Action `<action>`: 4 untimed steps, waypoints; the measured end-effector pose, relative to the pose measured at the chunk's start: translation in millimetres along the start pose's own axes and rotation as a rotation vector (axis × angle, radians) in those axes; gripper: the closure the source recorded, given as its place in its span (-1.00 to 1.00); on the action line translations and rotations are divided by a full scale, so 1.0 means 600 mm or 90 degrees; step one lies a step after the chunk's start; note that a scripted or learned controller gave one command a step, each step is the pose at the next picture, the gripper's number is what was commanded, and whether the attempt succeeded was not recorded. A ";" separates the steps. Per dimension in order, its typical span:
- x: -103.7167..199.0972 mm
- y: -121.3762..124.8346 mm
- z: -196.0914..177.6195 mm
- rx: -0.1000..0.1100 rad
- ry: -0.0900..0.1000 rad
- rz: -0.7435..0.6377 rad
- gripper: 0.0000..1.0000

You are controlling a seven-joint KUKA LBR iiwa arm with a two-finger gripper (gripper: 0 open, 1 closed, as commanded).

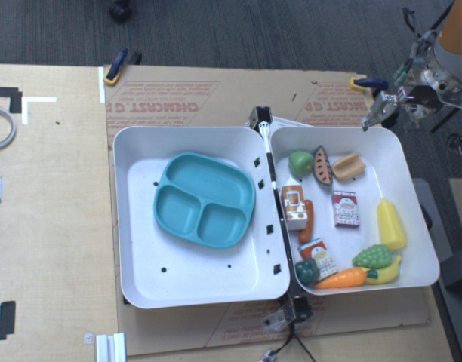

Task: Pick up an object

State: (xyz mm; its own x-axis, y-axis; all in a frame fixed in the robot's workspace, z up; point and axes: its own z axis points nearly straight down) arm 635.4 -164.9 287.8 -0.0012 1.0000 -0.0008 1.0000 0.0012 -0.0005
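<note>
In the camera view, the gripper hung above the far right corner of the right bin, just outside its rim, and carried nothing; whether it stood apart or together could not be told at this scale. The right bin held the candidate objects: a green pear-like piece, a watermelon slice, a bread roll, a small carton, a red packet, a yellow corn-like cylinder, a second printed box, a carrot and a green leafy piece resting on a banana. The left bin held a teal divided tray. All objects appeared to be toy food, judged light, rigid and smooth, so slipping was the main concern. The corn-like cylinder lay apart from its neighbours and was judged the easiest target: it should be gripped across its narrow width at mid-length. The red packet lay flat and offered little edge.
</note>
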 end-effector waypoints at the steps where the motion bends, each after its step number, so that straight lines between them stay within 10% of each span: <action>1: 0.070 -0.080 0.150 0.000 0.000 -0.067 -1.00; 2: 0.043 -0.127 0.325 -0.001 0.000 -0.140 -1.00; 3: 0.042 -0.126 0.309 -0.001 0.000 -0.137 1.00; 4: 0.137 -0.209 0.124 -0.001 0.000 -0.013 1.00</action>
